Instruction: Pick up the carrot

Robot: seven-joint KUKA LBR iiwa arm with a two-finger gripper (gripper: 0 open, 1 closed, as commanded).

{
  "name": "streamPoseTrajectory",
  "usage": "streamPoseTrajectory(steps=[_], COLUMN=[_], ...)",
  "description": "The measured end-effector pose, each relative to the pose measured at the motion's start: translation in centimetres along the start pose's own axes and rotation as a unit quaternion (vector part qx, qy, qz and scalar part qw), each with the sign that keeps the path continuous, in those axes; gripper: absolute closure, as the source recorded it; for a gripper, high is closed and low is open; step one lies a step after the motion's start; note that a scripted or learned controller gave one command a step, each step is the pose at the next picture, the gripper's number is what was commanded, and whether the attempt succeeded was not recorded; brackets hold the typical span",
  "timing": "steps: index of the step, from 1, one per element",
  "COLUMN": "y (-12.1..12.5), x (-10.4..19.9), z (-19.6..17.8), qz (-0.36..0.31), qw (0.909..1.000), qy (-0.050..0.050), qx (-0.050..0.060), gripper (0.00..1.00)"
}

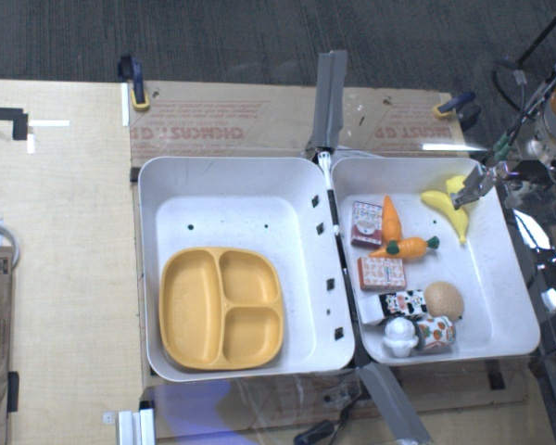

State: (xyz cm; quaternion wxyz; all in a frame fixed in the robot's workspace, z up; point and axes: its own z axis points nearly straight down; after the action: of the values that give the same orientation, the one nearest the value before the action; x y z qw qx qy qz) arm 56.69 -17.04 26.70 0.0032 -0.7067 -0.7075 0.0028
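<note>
The left bin (167,202) holds a yellow divided plate (222,307) toward its 7 o'clock corner. In the right bin (514,286), two carrots meet near the centre: one carrot (390,218) stands upright at 12 o'clock of the other carrot (410,246), which lies sideways. Small cartons (367,223) sit at their 9 o'clock, a tan ball (444,299) at 5 o'clock. A banana (449,209) lies at 2 o'clock. The arm enters from 3 o'clock, slanting down; its gripper (475,184) hovers over the banana's upper end, and whether it is released or clenched I cannot tell.
</note>
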Motion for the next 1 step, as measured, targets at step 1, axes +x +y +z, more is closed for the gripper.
streamPoseTrajectory(steps=[1], y=[0.08], x=[2.28], z=[2.9], qz=[0.026], qw=[0.9997], qy=[0.0], qx=[0.0], gripper=[0.0])
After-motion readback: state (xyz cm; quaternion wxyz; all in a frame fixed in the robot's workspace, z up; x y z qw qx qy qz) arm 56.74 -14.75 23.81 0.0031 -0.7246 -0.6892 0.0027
